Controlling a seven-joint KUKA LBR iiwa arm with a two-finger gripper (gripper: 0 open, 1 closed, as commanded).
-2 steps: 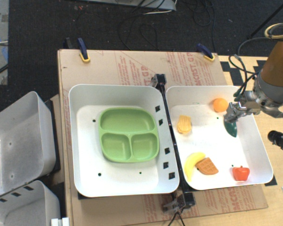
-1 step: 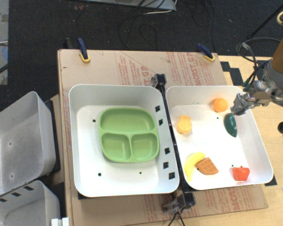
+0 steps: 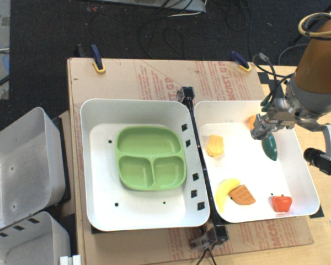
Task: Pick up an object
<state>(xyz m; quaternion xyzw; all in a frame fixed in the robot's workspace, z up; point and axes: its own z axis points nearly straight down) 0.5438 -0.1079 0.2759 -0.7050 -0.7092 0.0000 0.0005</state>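
Two white bins sit side by side, and I see the right bin with the arm reaching over it, so a small slip sideways could make the gripper miss or knock a toy away. I think the dark green toy just below the gripper is the nearest thing to pick, and it looks thin and slippery. I cannot tell how wide the jaws are or if they touch it.
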